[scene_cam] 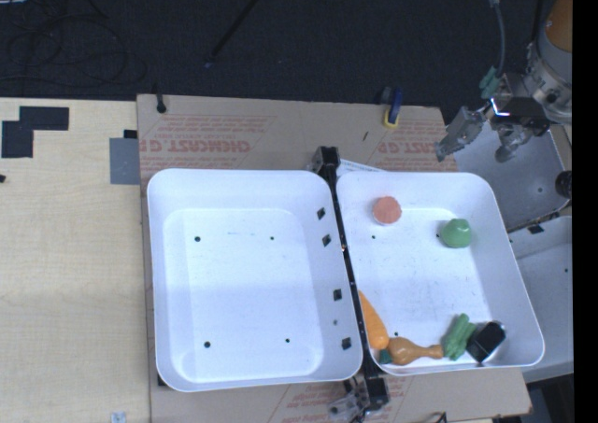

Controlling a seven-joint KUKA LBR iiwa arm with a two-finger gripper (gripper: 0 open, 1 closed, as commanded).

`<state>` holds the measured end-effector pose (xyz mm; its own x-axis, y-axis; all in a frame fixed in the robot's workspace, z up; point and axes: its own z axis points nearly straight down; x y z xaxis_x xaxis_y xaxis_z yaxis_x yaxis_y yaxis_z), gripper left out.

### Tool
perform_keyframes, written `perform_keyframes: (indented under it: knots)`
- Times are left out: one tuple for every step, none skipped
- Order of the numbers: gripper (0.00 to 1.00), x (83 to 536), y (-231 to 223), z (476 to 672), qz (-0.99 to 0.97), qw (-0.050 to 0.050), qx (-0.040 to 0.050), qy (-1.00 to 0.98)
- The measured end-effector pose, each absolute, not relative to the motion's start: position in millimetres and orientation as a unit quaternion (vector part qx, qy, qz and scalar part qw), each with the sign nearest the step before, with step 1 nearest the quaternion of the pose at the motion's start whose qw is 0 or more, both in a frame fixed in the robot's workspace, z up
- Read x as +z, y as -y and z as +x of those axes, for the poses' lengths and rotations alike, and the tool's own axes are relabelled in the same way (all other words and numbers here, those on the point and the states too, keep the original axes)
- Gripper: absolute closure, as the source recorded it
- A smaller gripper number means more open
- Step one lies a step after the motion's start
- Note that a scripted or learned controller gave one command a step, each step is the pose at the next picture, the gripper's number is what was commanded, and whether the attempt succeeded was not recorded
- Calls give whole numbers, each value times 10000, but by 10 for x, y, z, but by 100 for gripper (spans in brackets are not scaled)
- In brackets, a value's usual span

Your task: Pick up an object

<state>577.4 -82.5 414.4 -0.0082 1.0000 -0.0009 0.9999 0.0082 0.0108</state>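
Two white bins (425, 190) lie below the raised, open, empty tool (481, 136), green ball (456, 232) nearest it.

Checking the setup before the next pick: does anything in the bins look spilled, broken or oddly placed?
Nothing looks spilled or broken. The right bin holds a pink ball and a green ball lying apart, while an orange piece, a green piece and a black object crowd its near edge.
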Motion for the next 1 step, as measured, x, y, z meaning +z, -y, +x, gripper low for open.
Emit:
perform_keyframes:
  knots:
    - [0, 5053, 261, 5857, 7045, 27, 32, -7097]
